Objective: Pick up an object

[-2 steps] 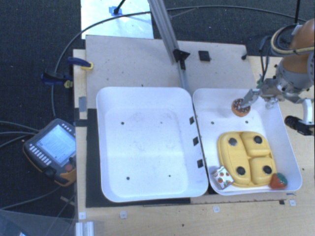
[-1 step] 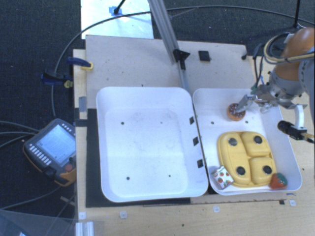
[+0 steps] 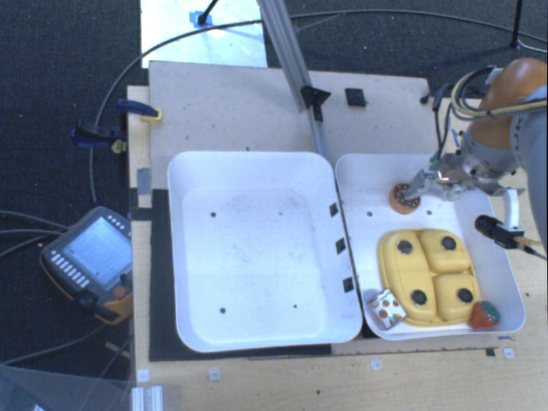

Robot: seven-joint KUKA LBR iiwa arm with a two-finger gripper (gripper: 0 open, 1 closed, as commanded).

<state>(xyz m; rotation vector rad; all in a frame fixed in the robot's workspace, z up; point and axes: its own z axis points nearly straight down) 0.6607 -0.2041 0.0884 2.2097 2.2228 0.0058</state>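
Dark carpet surrounds the bench, and two white bins sit side by side, the left bin (image 3: pixel 257 247) bare white, the right bin (image 3: pixel 368 187) holding a yellow tray (image 3: pixel 428 276), a patterned cube (image 3: pixel 387 308) and a red strawberry toy (image 3: pixel 485 315). Up in the right bin's far half, the gripper (image 3: pixel 417 193) sits right at a small brown donut (image 3: pixel 402 198), fingertip touching its edge; whether it's gripped, can't tell

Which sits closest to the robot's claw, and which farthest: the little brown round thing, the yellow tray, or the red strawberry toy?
From the gripper:
1. Brown round thing, right at the fingertips, upper right bin.
2. Yellow tray, below it, mid-bin.
3. Red strawberry toy, bottom right corner.
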